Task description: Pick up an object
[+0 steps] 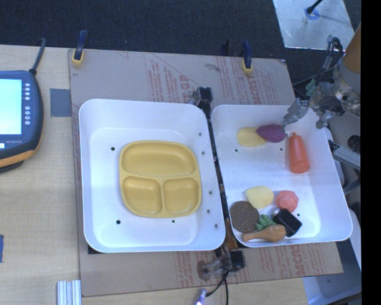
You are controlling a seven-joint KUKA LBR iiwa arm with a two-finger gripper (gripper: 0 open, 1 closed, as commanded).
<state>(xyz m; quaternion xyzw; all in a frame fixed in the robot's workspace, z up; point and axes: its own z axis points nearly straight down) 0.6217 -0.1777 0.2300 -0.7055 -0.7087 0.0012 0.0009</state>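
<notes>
The right bin (317,189) holds several toy items. A purple piece (271,133) lies against a pale yellow piece (249,137) near its far edge, and an orange-red bottle (298,154) lies just right of them. At the near edge are a yellow wedge (260,196), a pink-red lump (287,200), a brown disc (244,215), a green bit (264,222), a black block (287,222) and a tan piece (265,235). My gripper (307,118) hangs over the bin's far right corner, just above the bottle's top. It is open, with nothing between its fingers.
The left bin (101,170) holds a yellow divided tray (160,177). A control pendant (9,116) rests on the bench at far left. Clamps (79,49) hold the cardboard sheet under the bins at its far edge.
</notes>
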